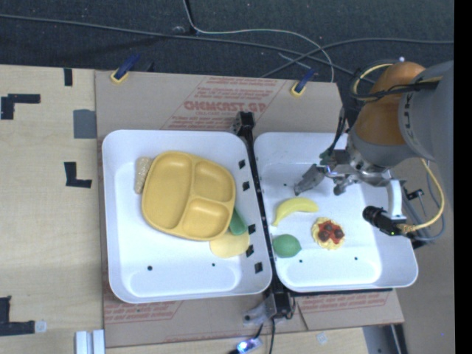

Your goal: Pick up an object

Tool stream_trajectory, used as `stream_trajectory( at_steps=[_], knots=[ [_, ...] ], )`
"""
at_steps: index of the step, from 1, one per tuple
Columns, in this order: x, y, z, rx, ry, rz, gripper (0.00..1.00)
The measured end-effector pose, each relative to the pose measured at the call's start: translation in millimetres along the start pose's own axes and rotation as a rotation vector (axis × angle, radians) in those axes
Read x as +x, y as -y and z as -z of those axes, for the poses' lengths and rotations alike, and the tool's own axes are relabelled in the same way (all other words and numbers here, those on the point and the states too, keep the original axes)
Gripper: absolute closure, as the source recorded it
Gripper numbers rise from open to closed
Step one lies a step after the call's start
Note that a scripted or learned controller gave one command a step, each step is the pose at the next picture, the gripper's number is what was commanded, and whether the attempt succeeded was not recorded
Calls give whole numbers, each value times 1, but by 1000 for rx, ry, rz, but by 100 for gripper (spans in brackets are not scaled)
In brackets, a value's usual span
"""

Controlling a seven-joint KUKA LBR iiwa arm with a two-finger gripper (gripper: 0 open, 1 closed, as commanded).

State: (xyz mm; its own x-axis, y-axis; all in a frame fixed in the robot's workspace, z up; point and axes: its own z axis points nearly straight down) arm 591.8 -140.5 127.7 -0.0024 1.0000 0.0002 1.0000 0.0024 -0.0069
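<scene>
My tool (324, 181) hangs over the right white bin (369, 271), near its far edge, reaching in from the right. The two fingers look spread apart, one pointing toward the bin's left wall, the other shorter and to its right. Nothing sits between them. No grasp made yet, as far as I can judge.

Candidates in the right bin:
- yellow plastic banana (295, 209), lying flat just in front of the tool toward the near edge, close to the left wall. Nearest thing to the fingers, but apart from them.
- green rounded toy, maybe a lime (287, 245), nearer the near-left corner, just beyond the banana.
- small round yellow piece with red topping, like a toy pizza or tart (328, 233), mid-bin, to the right of the banana.

Left white bin (118, 198):
- large yellow plastic divided plate (188, 195), covering most of the middle.
- tan rough-textured piece (142, 173) poking out at the plate's left edge.
- small green item (238, 224) and pale yellow item (230, 245) tucked at the plate's near-right edge, partly hidden; can't identify them.

Progress: early. Tool positioned over the bin, open, empty. Left to do: drop onto one object, close, lift. Banana looks the likeliest target given where I am, though it lies flat and low.
</scene>
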Motion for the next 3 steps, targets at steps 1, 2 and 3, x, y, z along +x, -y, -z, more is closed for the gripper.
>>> stream_trajectory(
  at_steps=[1,2,3],
  knots=[
    [1,0,-45,-6,2,-1,0],
    [0,-1,-32,-10,3,0,100],
    [-7,-3,28,-11,1,-2,100]
  ],
)
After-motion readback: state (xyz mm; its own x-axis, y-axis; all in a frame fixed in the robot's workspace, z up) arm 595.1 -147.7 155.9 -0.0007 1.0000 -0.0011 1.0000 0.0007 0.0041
